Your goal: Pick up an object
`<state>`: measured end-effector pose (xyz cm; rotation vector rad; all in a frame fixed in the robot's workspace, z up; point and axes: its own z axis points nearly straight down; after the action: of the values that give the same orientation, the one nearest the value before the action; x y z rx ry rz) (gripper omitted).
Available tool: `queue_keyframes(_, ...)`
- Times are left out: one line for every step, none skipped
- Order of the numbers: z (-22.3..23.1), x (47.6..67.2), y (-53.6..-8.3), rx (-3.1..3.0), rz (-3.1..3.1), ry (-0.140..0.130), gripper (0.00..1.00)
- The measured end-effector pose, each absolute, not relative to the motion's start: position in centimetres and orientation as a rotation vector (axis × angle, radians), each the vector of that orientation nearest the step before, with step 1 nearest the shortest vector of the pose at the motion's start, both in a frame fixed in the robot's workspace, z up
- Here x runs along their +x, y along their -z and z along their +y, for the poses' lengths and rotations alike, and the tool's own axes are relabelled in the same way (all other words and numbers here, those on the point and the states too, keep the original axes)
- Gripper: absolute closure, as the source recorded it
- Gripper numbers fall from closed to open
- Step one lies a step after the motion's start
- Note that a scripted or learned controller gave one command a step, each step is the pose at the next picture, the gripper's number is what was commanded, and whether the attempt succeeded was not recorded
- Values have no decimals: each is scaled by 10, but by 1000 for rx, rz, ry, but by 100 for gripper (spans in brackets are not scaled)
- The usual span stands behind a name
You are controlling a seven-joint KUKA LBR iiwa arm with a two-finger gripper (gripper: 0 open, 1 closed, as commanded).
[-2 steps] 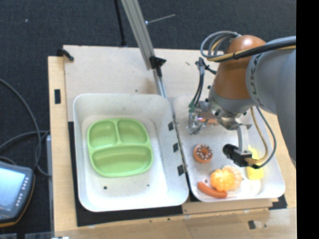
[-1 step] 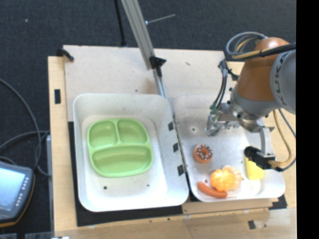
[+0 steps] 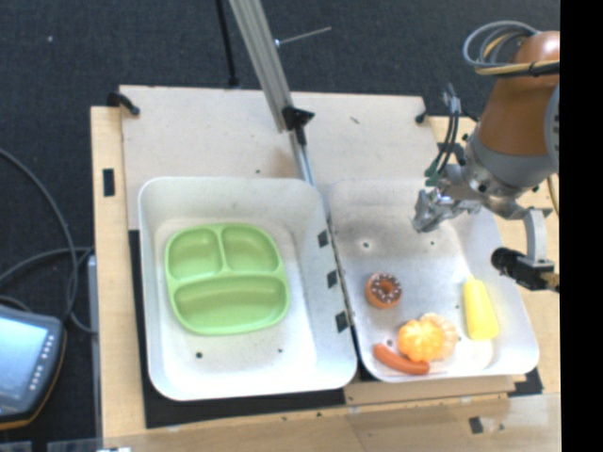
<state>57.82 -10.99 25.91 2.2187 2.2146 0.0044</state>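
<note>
Toys in the right bin (image 3: pixel 415 370) are what this pick is about, all bunched in its near half, and the tool (image 3: pixel 431 210) hangs over the bin's far half, well apart from them, holding nothing; whether it's wide or narrow, I cannot tell from this slant.

Biggest down. The green tray (image 3: pixel 226 278) sits alone in the left bin (image 3: pixel 151 252): stiff moulded plastic by the look, light, but broad and flat, so only a rim pinch would work (awkward).

Back to the right bin. The orange (image 3: pixel 427 338) is round and lumpy, probably light hollow plastic; I'd close across its middle, though it may roll or squirt out. The corn (image 3: pixel 480 310), yellow and lying lengthwise near the right wall, looks the friendliest: stiff, narrow, take it across the short axis, mid-length. The sausage (image 3: pixel 400 360) is touching the orange and lying close to the near wall, slim and likely slick, with little room for fingers on the wall side. The donut (image 3: pixel 383 290) lies flat, apart from the rest; low profile, so grip across its outer edge.

Nothing looks fragile. No brand, label or writing can be read anywhere on the tabletop (image 3: pixel 377 111).
</note>
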Motion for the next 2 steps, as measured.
queue_keyframes(-72,592,-289,2213,2226,-6,100)
queue_keyframes(-65,610,-311,2215,2223,-4,100)
